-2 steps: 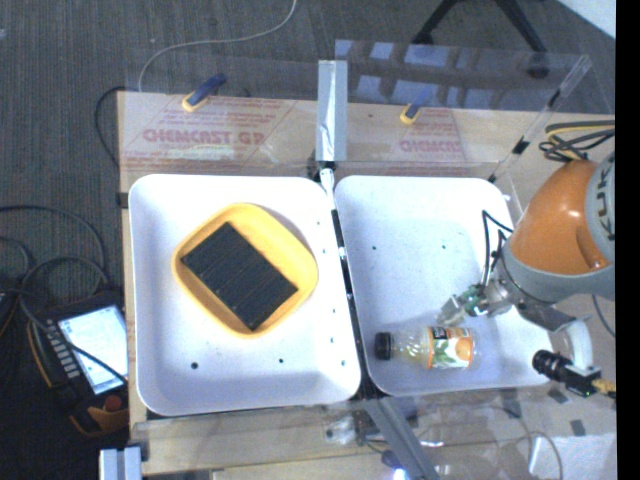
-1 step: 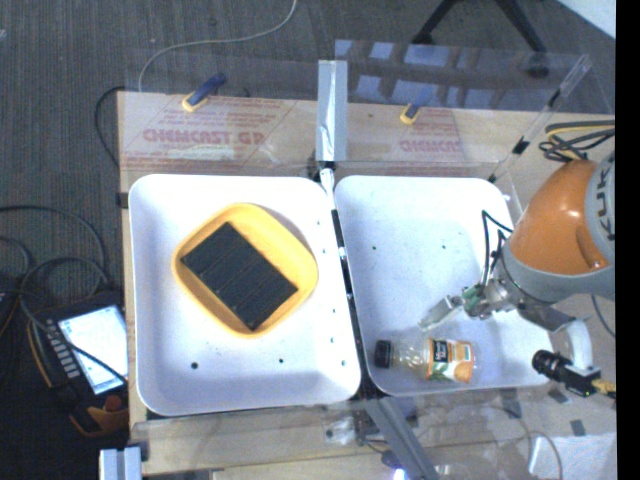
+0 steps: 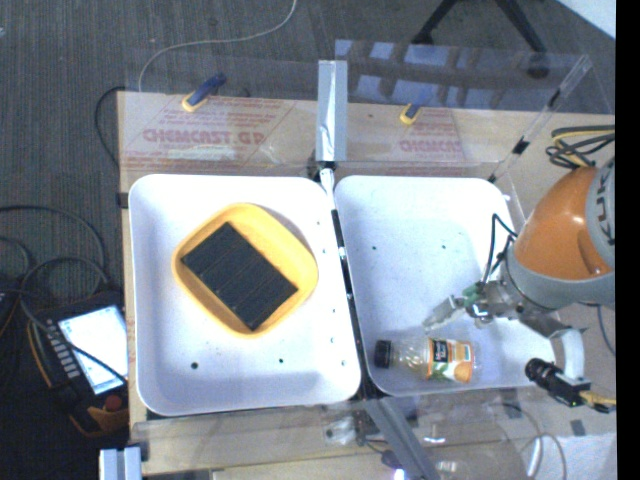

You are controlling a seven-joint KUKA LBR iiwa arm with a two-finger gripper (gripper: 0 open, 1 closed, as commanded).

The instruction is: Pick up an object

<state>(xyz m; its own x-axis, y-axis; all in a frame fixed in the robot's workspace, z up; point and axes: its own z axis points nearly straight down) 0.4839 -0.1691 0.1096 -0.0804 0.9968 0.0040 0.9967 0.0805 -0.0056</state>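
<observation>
Lying on its side near the front wall of the right shallow white bin [image 3: 420, 233]: a small clear plastic bottle [image 3: 428, 357] with an orange label, black cap pointing towards the left bin. Just above and to its right, hanging over the same bin, the two-finger gripper [image 3: 462, 306] of the grey arm with the orange band [image 3: 562, 230]. Apart from the bottle, nothing seen gripped. Released or clenched: impossible to tell from this slant. In the left shallow white bin [image 3: 150, 298], a rounded yellow dish [image 3: 298, 251] bearing a dark ridged rectangular pad [image 3: 240, 276].
</observation>
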